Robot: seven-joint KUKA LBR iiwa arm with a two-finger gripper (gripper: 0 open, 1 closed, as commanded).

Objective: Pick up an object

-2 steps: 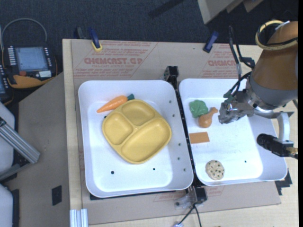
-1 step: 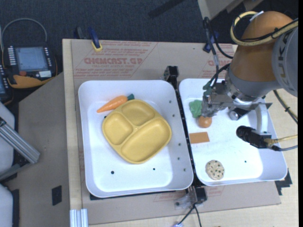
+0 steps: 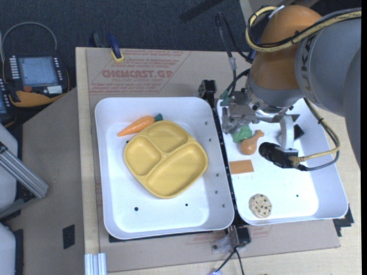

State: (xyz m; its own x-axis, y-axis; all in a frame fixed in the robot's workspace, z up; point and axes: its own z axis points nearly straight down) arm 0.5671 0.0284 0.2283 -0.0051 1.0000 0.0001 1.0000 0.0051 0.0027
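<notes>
Over the right bin's far left corner my gripper is hanging above a green thing and a tan pear; I cannot tell its state. An orange slice and cookie are lying nearer the front edge. A plate and carrot are sitting in the left bin

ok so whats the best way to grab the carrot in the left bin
Take the carrot across its thick orange middle, coming straight down from above. It lies flat on the bin floor, slanted, green top toward the far side, and its lower edge sits close against the yellow divided plate. So the fingers should probably close across the narrow width, turned to match its slant, nearer the pointed end, where the plate leaves more room.
</notes>
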